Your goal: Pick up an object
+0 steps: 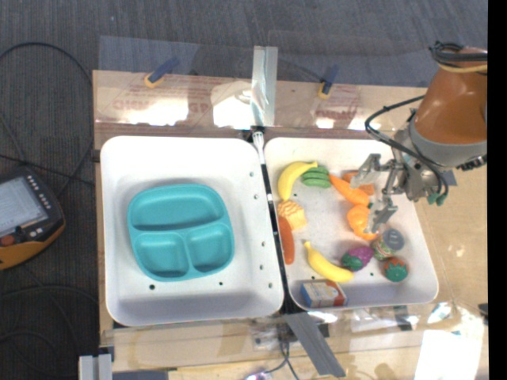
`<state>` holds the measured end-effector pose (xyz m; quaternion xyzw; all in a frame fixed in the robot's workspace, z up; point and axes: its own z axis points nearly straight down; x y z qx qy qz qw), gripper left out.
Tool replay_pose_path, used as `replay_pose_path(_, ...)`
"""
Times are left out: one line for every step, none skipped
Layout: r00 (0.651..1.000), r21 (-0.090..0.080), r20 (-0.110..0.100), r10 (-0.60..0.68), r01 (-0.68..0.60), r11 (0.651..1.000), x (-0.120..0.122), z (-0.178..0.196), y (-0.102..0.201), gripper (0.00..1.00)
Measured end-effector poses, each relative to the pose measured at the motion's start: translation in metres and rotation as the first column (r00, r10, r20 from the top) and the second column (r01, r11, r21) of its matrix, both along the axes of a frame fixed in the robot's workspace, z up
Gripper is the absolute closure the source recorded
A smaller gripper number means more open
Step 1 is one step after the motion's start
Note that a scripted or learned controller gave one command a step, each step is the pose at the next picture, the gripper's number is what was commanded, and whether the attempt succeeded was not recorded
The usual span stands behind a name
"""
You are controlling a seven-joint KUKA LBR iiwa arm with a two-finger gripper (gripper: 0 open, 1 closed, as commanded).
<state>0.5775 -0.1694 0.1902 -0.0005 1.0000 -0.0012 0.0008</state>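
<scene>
Crowding is your main concern in the shallow white right-hand bin (428,279): pick one item with room around it and descend straight so the neighbours stay put. The grey arm with its orange band (453,109) reaches in from the right, wrist angled down over the bin. Your claw (380,192) hangs spread open, holding nothing, just above the small round orange fruit (360,222), the likeliest target, beside the orange carrot (348,188).
</scene>
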Motion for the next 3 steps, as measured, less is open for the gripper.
replay_pose_path(1.000,-0.005,0.013,-0.004,0.005,1.000,0.039,-0.100,0.004,0.00)
replay_pose_path(1.000,-0.010,0.018,-0.003,0.003,1.000,0.041,-0.087,0.004,1.00)
replay_pose_path(1.000,-0.010,0.017,-0.002,0.002,1.000,0.041,-0.087,0.005,0.00)
